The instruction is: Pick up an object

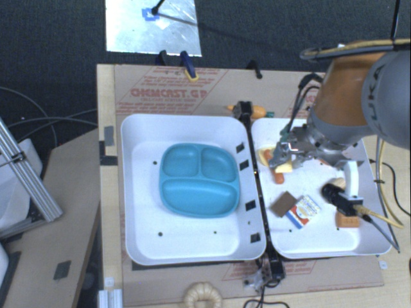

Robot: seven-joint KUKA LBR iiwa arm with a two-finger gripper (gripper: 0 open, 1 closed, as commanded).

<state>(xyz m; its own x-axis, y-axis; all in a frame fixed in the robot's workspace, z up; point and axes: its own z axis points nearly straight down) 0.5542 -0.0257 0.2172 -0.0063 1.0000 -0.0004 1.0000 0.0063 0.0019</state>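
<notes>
White bins, two, set side by side on a printed cardboard sheet [167, 92] on the desk [64, 191]. The left bin [141, 226] holds a blue divided plate [199, 178], lying flat near the bin's middle. The right bin [321, 242] holds the loose objects.

The grey arm [350, 95], with its orange band, reaches in from the right and ends over the upper left part of the right bin. The hand [284, 154] hangs low there, close to the wall shared with the left bin. Whether the hand is wide or narrow cannot be told at this angle, and nothing can be seen held in it.

The yellow piece [281, 167] lies on the bin floor at the hand's tip; whether the two touch cannot be told. A small red piece [278, 178] lies just below the yellow one. Further toward the front of the bin, a brown block [283, 204] lies tilted, and a white packet with red and blue print [304, 212] lies just beside it on the right. An orange block [347, 222] lies near the bin's right wall, well apart from the hand.
</notes>
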